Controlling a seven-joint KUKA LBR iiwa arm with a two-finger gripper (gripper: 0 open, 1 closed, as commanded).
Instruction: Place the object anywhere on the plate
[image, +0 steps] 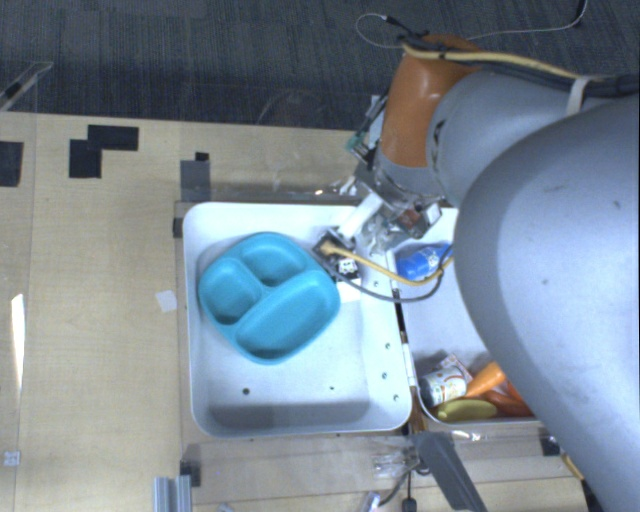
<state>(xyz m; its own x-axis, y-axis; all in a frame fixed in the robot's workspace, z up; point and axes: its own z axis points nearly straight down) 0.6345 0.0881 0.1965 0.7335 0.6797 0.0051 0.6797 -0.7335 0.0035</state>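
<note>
As the gripper (372, 238) hovers just beside the plate (268, 295) (its opening and hold cannot be told), an off-rim release is risked.

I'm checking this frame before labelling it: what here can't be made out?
Right bin: mostly hidden beneath the grey arm in the camera view.
Blue object in it: partly covered by the wrist and cable; kind unclear.
Can, orange item and yellow-green item: the arm overlaps them; the can's label is too small to read.
Gripper: its own body blocks whether it holds anything.
</note>
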